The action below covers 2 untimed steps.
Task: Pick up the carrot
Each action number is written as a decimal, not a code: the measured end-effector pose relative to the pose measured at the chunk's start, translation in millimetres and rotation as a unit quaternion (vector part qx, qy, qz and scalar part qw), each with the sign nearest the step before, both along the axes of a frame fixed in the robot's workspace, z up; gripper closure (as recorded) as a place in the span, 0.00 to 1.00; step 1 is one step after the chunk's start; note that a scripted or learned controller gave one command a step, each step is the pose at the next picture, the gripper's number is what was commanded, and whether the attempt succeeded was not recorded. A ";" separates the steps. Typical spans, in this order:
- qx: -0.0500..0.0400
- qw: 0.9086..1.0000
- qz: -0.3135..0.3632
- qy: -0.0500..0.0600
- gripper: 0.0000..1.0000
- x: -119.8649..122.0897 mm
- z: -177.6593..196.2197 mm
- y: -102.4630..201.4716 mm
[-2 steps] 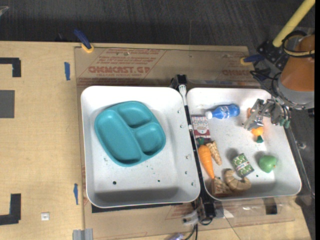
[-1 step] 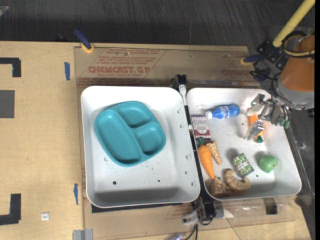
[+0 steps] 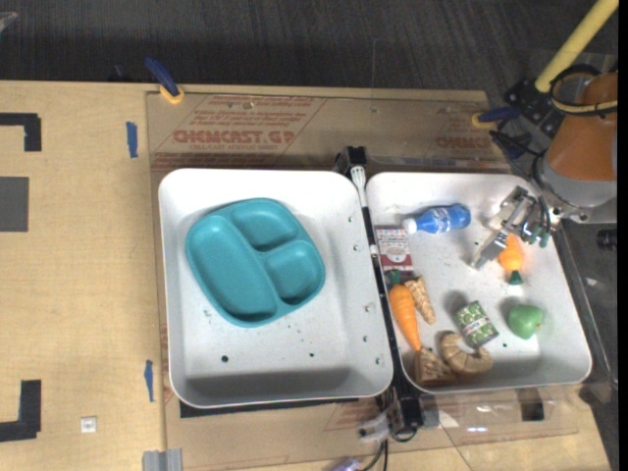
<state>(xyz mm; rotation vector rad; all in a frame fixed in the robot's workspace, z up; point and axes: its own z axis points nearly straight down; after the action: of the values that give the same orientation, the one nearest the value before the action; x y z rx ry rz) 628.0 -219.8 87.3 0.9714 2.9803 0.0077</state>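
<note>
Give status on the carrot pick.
Gripper over right bin, upper right, by small orange item. Carrot lies at bin's left edge, untouched. Beside it: a tan piece.

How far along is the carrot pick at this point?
Nothing looks done: the long carrot lies in the right bin by its left wall. In hand: the gripper is over the bin's far right, beside a small orange piece. Left: grasp and lift.
</note>
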 end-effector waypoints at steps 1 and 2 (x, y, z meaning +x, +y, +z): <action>-0.002 0.999 0.033 0.000 0.00 -29.6 1.4 32.0; -0.005 0.999 0.034 -0.007 1.00 -25.3 15.6 31.4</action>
<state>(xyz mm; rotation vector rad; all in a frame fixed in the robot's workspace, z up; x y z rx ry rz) 602.7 -188.4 102.9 0.8642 2.9968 0.0001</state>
